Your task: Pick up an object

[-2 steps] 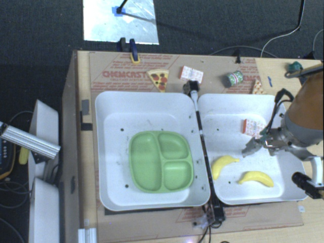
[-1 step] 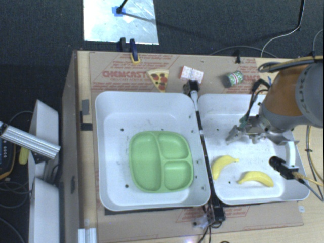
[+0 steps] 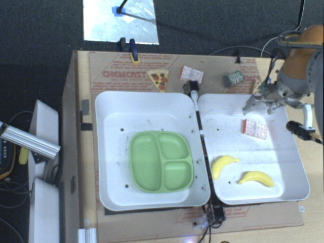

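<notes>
Nearest: small flat red-and-white packet [image 3: 254, 128], just below the splayed, empty two-finger gripper [image 3: 261, 105], slightly left; long axis runs near vertical. Two yellow bananas [image 3: 256, 178] lie farther below.

Two bins side by side on the counter, the arm at the far right.

The left bin [image 3: 109, 110] holds a divided plate [image 3: 161, 161] lying toward its near right. In the right bin [image 3: 298, 178], a small packet [image 3: 254, 128] lies toward the far side; nearer, two bananas [image 3: 223, 164] [image 3: 256, 178] lie apart, one close to the wall shared with the left bin, the other to its right and slightly nearer. On the counter [image 3: 106, 70] behind the bins lie, from left to right, a pizza slice [image 3: 159, 79], a small card [image 3: 192, 74] and a small can [image 3: 234, 78]. The gripper [image 3: 263, 104] hangs over the far right corner of the right bin, behind and to the right of the packet.
</notes>
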`<action>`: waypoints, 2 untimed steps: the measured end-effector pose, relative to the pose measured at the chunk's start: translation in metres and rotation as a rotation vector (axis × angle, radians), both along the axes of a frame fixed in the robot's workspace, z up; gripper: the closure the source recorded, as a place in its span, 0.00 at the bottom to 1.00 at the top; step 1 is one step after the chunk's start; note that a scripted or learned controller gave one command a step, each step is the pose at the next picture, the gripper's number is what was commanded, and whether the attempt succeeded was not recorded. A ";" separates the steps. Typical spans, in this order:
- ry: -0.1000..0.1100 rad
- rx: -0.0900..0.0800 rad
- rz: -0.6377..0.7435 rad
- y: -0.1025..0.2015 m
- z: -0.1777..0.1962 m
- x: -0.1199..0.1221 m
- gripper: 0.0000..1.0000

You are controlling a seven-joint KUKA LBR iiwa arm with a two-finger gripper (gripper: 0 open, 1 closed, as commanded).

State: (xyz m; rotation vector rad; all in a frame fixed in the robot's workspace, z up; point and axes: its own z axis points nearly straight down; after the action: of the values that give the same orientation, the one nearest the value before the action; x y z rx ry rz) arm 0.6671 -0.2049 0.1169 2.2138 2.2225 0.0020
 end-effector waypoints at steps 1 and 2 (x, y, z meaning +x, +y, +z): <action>0.001 0.002 0.002 0.034 0.014 -0.024 0.00; -0.013 -0.003 0.001 0.073 -0.026 -0.006 0.00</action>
State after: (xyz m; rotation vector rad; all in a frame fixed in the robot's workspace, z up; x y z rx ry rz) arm 0.6608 -0.1323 0.0905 2.2041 2.2159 0.0122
